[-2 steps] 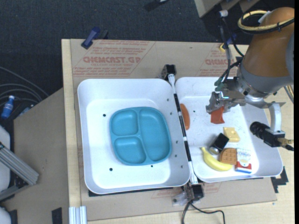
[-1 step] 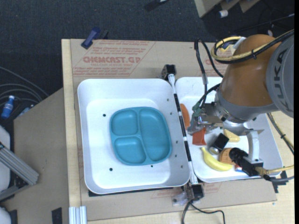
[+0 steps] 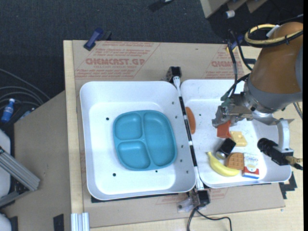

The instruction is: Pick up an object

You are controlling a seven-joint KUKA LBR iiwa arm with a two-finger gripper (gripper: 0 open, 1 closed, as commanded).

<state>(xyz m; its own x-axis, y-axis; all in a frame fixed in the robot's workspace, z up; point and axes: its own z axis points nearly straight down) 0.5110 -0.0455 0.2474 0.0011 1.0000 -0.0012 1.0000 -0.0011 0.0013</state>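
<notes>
You see the gripper [image 3: 228, 121] low in the right bin [image 3: 207, 93], a red block [image 3: 224, 130] just beneath its tips; whether the jaws pinch it you cannot tell

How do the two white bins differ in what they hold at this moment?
The left bin holds one large thing, a blue divided plate; the right bin holds several small ones, among them a banana and a waffle-like square. The hand hangs over the right bin, not the left bin. Both are shallow, white and rounded at the corners.
</notes>
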